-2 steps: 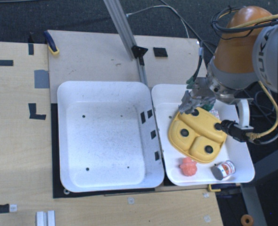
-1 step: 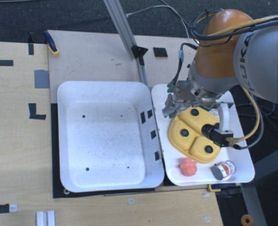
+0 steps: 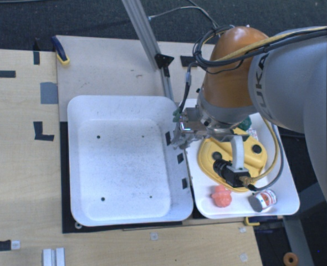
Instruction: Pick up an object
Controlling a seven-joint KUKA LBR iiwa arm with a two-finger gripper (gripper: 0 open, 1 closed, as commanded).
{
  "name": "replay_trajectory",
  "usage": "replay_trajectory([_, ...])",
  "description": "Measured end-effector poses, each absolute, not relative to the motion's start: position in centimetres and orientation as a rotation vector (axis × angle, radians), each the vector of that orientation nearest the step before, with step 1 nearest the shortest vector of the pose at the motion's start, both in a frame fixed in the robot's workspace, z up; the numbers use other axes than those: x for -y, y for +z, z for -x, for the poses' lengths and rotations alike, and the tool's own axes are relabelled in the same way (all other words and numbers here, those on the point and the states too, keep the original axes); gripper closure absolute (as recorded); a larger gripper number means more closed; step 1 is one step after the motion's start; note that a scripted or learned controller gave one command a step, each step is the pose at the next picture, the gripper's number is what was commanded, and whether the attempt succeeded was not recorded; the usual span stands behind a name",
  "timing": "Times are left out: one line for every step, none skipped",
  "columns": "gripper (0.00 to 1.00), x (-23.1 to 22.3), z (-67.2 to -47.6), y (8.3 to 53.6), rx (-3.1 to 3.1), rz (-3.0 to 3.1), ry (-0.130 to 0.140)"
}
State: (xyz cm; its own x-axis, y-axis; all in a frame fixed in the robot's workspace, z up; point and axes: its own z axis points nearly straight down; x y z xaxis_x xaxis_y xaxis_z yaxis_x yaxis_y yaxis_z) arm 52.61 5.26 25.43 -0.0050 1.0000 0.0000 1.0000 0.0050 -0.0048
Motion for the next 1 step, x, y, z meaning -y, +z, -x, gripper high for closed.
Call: replay_trajectory([1.00, -10.23, -51.78, 24.95, 2.227, 2.212, 0.003])
